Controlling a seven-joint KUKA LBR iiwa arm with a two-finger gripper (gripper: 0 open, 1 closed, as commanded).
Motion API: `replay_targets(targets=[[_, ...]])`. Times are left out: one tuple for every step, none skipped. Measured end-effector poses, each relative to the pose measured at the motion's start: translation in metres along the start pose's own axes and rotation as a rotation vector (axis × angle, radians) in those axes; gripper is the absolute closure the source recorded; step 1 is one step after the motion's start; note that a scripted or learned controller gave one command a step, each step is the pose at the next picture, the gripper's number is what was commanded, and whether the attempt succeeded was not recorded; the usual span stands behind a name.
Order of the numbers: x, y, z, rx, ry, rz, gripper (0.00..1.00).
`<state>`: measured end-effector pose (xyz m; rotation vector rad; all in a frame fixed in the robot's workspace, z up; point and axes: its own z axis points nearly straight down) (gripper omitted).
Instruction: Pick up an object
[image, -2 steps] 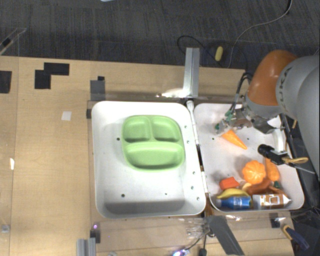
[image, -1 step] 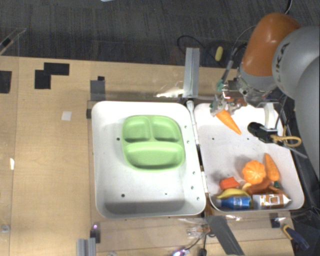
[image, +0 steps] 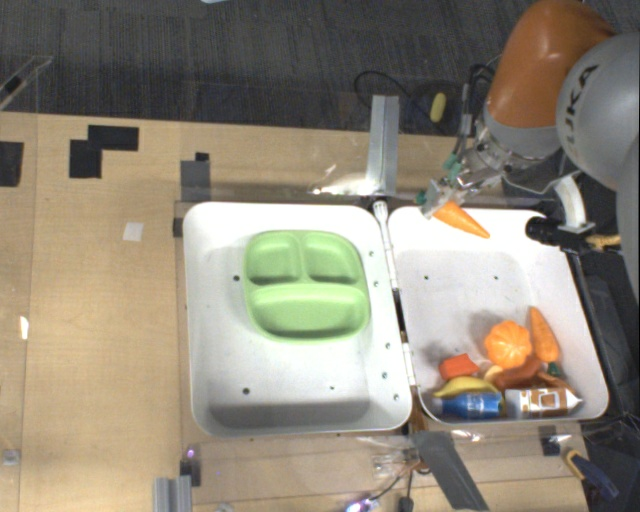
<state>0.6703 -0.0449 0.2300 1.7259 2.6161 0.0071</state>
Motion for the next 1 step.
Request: replay_targets(targets=[[0.0181,0.0063,0.0264,0.001,0.001,0.011,1.00]])
